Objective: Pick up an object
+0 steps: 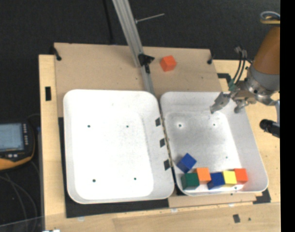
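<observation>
Your pincer (228, 104) hangs spread and holding nothing over the far right corner of the right bin (244, 129). The blocks sit well apart from it along the near wall: blue (186, 162), green (190, 180), orange (203, 175), blue (216, 179), yellow (229, 177), orange (240, 175). Another orange block (168, 63) lies on the tabletop (186, 76) beyond the bins.

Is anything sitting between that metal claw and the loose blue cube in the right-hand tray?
No. In the camera view, only bare white tray floor lies between the claw and the small blue cube.
</observation>
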Available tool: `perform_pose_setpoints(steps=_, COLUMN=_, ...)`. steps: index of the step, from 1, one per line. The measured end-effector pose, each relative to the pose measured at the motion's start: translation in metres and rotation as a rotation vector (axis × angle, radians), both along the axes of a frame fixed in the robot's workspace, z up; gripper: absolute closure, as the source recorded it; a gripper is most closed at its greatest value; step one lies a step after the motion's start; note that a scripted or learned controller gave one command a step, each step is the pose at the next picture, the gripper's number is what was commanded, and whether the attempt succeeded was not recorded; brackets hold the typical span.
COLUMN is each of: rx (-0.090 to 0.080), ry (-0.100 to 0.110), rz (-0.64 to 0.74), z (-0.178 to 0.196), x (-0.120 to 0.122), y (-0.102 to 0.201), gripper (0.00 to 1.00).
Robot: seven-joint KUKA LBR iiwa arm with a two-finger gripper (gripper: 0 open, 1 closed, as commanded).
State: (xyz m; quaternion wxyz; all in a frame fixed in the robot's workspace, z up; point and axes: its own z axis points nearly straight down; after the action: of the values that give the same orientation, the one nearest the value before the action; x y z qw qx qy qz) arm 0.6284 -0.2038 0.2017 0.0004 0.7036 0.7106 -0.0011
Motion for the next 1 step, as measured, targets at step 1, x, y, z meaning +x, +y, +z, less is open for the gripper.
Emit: perform_pose_setpoints(steps=1, rx=0.0, ry=-0.013, rz=-0.003, z=0.102, x=0.0292, y=0.0424, gripper=0.0)
